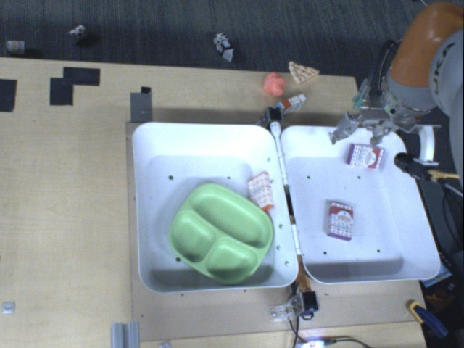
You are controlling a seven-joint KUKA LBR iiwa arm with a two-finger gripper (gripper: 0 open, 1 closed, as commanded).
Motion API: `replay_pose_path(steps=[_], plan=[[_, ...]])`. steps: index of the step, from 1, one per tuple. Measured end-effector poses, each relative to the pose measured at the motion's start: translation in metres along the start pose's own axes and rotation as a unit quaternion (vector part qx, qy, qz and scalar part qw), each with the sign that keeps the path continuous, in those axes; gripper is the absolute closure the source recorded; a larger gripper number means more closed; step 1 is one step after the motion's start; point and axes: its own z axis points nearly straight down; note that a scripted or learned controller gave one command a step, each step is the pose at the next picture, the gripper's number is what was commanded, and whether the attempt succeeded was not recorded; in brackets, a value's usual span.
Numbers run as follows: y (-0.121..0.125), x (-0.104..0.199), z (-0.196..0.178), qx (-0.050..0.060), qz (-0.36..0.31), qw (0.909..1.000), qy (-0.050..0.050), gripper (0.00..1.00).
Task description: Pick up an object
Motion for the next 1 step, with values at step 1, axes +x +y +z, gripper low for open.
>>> replay_pose_path(steps=[1], plan=[[-0.0979, 0.0218, 0.0988, -0.001, 0.001, 1.0, 0.0, 0.0]])
